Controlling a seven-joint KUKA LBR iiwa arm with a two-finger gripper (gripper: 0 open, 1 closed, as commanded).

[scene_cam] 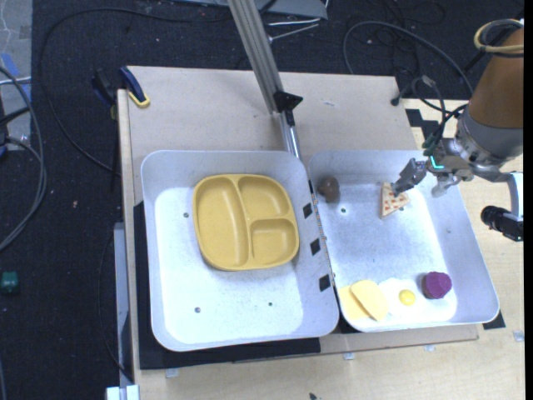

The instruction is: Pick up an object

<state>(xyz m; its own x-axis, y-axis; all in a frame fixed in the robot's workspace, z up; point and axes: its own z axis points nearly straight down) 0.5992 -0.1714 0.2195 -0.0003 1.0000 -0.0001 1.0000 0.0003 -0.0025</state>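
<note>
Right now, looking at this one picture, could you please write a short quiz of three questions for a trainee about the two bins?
1. True or false: the yellow divided tray lies in the right bin.
2. Which object lies nearest the gripper? A) purple ball B) pizza slice toy C) brown object
3. Fill in: the arm reaches in from the ___ of the view.

Key: 1. False, it is in the left bin. 2. B. 3. right.
</note>
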